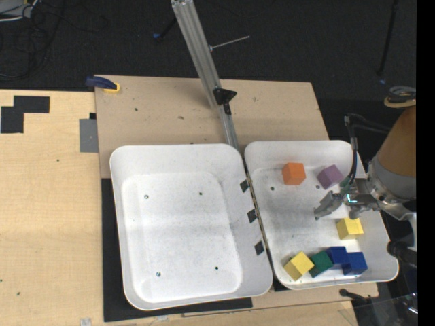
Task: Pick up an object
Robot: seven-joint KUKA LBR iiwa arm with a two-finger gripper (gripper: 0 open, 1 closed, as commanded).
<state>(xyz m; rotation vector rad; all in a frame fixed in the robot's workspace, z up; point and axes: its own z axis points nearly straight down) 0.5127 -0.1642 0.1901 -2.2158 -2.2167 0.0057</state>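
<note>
The right bin [272, 250] holds several blocks: an orange cube [293, 174] and a purple cube [331, 176] toward the back, a yellow cube [350, 227] at the right, and a front cluster of a yellow block [298, 265], a green block [321, 262] and a blue block [346, 259]. My gripper [331, 206] hangs over the bin's middle right, between the purple cube and the right-hand yellow cube, just left of both. Nothing shows between its fingers.
The left bin [180, 223] lies beside the right one, joined by black clips [251, 214]. A slanted aluminium bar [200, 53] rises behind the bins. The arm's orange band [408, 141] is at the right edge.
</note>
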